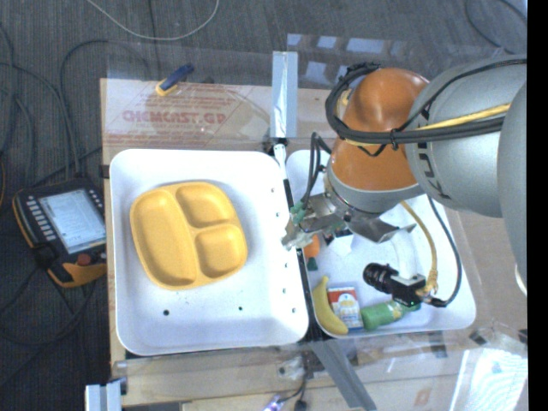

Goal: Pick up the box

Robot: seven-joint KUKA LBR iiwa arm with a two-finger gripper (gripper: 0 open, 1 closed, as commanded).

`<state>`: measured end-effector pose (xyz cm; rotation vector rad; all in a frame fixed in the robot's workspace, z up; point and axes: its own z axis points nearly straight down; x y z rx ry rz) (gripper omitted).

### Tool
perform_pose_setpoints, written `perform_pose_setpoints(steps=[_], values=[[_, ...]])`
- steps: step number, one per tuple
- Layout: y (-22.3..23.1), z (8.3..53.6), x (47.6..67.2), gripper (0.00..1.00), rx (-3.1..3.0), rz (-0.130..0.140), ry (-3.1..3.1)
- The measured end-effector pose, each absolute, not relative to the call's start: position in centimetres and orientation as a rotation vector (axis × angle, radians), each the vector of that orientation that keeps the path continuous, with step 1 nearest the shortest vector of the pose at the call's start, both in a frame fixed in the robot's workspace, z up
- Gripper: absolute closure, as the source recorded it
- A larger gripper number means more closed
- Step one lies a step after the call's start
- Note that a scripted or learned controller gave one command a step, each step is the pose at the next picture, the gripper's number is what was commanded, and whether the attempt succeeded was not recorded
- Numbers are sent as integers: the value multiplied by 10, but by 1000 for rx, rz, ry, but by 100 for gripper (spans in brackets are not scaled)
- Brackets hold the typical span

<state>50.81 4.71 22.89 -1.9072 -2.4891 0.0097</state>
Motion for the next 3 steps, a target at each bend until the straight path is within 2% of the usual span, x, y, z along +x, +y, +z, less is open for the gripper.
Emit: perform_pose_setpoints(steps=[1, 2, 3], values=[[20, 391, 486, 100, -1891, 9, -2508], [50, 257, 514, 100, -2305, 14, -2129], [44, 180, 501, 100, -2072, 11, -2353]])
